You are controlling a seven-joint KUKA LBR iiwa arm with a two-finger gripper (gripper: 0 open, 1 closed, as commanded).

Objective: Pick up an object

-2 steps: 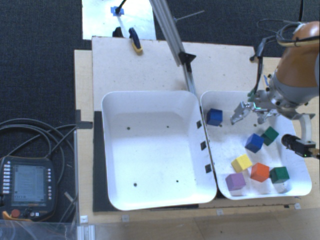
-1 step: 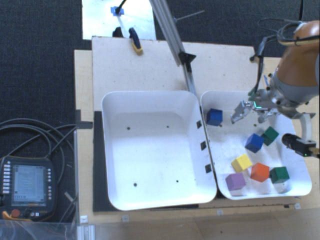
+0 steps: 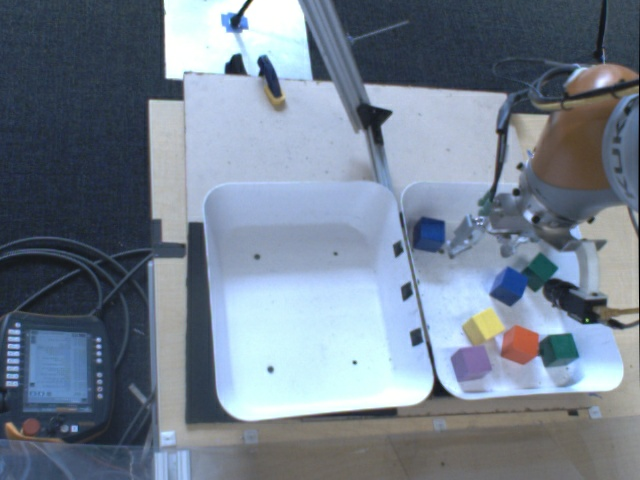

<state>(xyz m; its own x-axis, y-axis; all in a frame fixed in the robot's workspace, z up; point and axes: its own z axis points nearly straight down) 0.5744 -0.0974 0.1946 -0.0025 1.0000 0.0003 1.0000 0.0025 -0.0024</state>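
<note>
White plastic bins sit side by side on the bench: a large left bin and a right bin that carries all the blocks. The grey arm with its orange band reaches in from the right of the frame, and its gripper hangs low over the upper part of the right bin, just to the right of a dark blue cube that lies near the bin's upper left corner. Nothing shows between the metal fingers; whether they are spread or pressed together cannot be told from this slant. Lower in the right bin lie a second blue cube, a dark green block beside it, a yellow cube, an orange cube, a purple cube and another green cube near the lower right rim. A teach pendant with its cables rests at the lower left of the frame.
</note>
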